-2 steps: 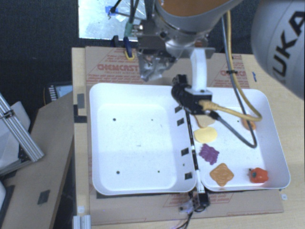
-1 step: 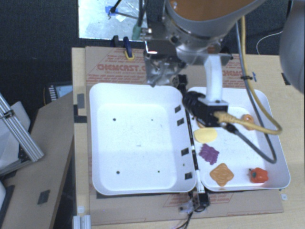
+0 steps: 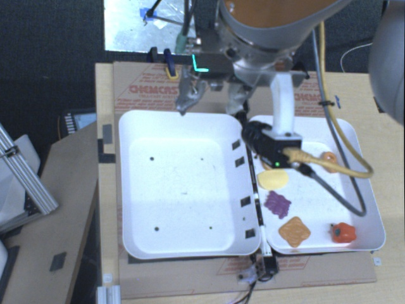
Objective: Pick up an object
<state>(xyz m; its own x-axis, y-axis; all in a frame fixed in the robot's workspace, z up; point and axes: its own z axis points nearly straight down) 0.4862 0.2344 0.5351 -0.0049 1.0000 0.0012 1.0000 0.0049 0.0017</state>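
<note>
I'm hovering my gripper (image 3: 212, 101) over the far rim of the left bin (image 3: 183, 182), fingers parted, gripping nothing. Nearest pick, the yellow piece (image 3: 273, 180), is lying toward the right bin (image 3: 367, 220), against its left wall.

Grey arm (image 3: 278, 24), orange band, yellow cable (image 3: 345, 144)

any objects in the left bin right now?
No. The left bin shows bare white floor, while the yellow piece, purple piece, orange piece and red piece all lie in the right bin.
</note>
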